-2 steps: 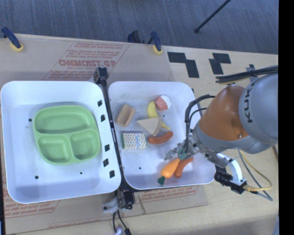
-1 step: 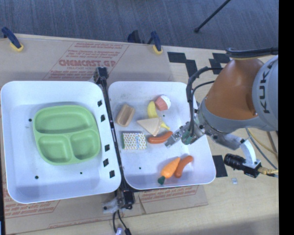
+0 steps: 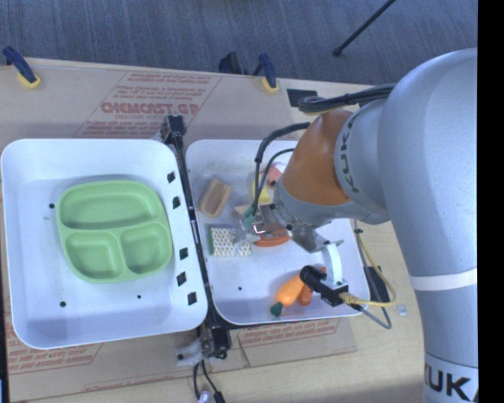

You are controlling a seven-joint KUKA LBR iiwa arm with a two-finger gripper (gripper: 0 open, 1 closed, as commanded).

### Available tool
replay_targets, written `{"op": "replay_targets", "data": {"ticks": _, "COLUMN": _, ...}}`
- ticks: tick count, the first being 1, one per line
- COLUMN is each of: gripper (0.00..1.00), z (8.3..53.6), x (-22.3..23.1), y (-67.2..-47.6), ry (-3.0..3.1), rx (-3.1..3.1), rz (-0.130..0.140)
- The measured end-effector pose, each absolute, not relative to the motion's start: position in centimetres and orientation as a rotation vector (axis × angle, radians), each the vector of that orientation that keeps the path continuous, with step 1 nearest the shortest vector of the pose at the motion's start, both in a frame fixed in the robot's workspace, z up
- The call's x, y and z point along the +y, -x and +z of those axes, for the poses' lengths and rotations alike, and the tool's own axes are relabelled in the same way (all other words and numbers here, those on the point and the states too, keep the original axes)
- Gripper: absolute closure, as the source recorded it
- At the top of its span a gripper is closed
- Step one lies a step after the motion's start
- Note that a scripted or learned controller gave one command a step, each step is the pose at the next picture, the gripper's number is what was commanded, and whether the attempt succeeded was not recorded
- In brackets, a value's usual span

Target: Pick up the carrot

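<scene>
The carrot [image 3: 291,292], orange with a green stem end, lies near the front edge of the right bin [image 3: 252,309]. My gripper [image 3: 254,225] hangs low over the middle of that bin, up and to the left of the carrot and apart from it. An orange-red item [image 3: 275,241] sits right beside the gripper's tip. The grey arm with its orange band covers the right part of the bin.
In the right bin, a tan bread-like piece [image 3: 215,198] and a patterned flat piece [image 3: 224,242] lie left of the gripper. The left bin [image 3: 25,225] holds a green divided plate [image 3: 113,229]. Cables and a black-and-white fitting [image 3: 326,282] hang close to the carrot.
</scene>
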State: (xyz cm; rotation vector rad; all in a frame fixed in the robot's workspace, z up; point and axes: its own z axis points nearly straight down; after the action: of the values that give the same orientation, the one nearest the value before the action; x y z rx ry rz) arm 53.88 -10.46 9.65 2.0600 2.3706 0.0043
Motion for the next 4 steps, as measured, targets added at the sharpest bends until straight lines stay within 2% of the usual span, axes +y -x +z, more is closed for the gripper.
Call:
{"op": "replay_targets", "data": {"ticks": 1, "gripper": 1.00, "z": 9.4, "x": -16.7, "y": -52.0, "ry": -2.031, "rx": 2.393, "rz": 0.002}}
{"op": "replay_targets", "data": {"ticks": 2, "gripper": 0.00, "z": 9.2, "x": -16.6, "y": -51.8, "ry": -2.035, "rx": 2.397, "rz": -0.001}}
{"op": "replay_targets", "data": {"ticks": 3, "gripper": 0.00, "z": 9.1, "x": -19.8, "y": -47.6, "ry": -1.739, "rx": 2.623, "rz": -0.001}}
{"op": "replay_targets", "data": {"ticks": 4, "gripper": 1.00, "z": 10.1, "x": -19.8, "y": -47.7, "ry": -1.734, "rx": 2.626, "rz": -0.001}}
